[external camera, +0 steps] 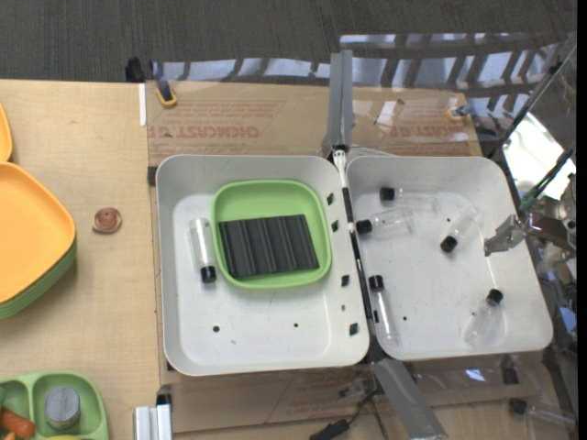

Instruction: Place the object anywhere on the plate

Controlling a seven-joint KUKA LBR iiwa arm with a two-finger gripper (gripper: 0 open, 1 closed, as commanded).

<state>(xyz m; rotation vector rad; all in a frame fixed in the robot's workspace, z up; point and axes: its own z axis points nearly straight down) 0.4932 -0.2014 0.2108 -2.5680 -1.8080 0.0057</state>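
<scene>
1. Vials, clear tubes with black caps, lie in both white bins on the surface (92, 319). The left bin (266, 337) and right bin (431, 282) stand side by side, touching along their inner rims, on brown cardboard (238, 126).
2. A stack of orange plates (32, 236) lies at the left edge of the surface, well apart from the bins.
3. The green plate (269, 197) sits in the upper half of the left bin and carries a dark ribbed block (272, 246).
4. A green compartment tray (37, 394) shows at the lower left corner.
5. The pincer (515, 232) is at the right bin's right rim; whether it is open or closed cannot be told, and nothing is seen in it.
6. One vial (199, 241) lies just beside the plate's left edge, cap toward the viewer. Five more are scattered in the right bin, one (382, 313) along its left wall.
7. A small reddish disc (107, 219) rests between the orange plates and the left bin.
</scene>
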